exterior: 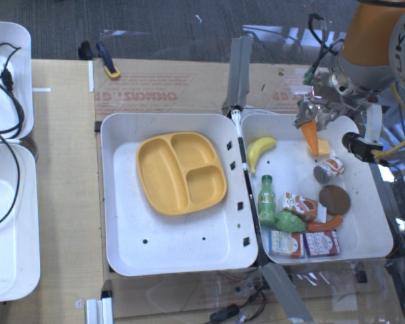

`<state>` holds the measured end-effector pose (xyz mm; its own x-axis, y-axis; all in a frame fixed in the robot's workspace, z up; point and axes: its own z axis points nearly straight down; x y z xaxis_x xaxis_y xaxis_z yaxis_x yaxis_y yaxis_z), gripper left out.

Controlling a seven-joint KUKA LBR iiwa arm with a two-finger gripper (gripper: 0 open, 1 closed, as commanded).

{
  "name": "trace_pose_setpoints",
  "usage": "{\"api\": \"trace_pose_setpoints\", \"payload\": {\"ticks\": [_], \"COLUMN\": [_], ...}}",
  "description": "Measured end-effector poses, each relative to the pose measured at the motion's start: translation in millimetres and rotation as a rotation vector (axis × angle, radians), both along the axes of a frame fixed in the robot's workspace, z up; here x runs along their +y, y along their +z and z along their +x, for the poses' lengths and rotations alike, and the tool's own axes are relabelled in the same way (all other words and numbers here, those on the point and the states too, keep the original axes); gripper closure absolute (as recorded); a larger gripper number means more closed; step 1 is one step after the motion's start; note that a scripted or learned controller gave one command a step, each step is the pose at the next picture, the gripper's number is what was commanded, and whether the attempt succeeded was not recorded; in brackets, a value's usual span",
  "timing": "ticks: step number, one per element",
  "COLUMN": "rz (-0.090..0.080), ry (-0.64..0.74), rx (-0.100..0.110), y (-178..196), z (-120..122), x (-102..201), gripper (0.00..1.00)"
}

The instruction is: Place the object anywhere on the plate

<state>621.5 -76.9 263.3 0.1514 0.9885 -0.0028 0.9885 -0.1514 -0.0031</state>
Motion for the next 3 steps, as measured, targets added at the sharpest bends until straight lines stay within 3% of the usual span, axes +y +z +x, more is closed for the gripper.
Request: {"api": "trace_pose_setpoints", "payload": {"ticks": [1, 2, 3], "rz": [0.001, 0.001, 0.001], "ry": [-0.053, 0.222, 0.221], "rx": [0.001, 0.0, 0.0], "y": [-56.4, -73.1, -72.9], "z": [-20.7, -5.7, -5.6], "x": [57.0, 121.4, 121.1], "gripper": [1.0, 1.0, 0.0]}}
